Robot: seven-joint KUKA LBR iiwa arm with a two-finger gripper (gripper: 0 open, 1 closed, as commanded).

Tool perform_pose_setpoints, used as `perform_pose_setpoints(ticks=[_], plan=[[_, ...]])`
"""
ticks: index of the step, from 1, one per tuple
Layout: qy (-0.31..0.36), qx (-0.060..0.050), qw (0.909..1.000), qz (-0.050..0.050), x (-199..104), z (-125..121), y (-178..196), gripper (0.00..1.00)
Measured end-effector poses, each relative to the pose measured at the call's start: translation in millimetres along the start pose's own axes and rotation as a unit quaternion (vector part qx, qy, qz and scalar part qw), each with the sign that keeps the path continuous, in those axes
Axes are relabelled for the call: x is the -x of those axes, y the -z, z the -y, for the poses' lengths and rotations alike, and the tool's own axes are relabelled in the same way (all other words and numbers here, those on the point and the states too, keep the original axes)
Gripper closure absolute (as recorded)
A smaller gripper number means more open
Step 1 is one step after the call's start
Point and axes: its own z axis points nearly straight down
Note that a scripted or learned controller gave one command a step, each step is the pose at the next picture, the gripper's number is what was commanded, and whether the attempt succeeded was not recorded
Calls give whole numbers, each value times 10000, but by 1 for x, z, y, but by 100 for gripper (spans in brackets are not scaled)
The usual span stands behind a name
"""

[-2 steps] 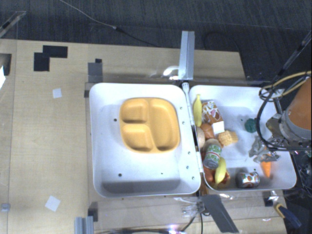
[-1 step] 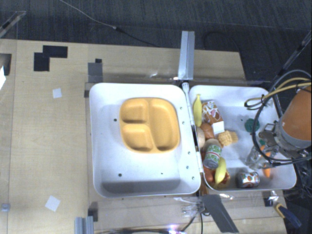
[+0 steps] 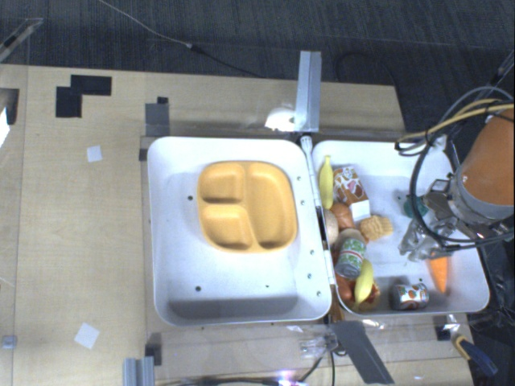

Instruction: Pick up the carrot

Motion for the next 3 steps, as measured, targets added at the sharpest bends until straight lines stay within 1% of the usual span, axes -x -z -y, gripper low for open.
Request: perform_pose_setpoints(ticks=[1, 2, 3], plan=[[-15, 20, 10000, -10, -2, -1, -2, 0], [9, 50, 10000, -30, -48, 7, -59, 0], [28, -3, 10000, 6, -42, 10, -46, 100]])
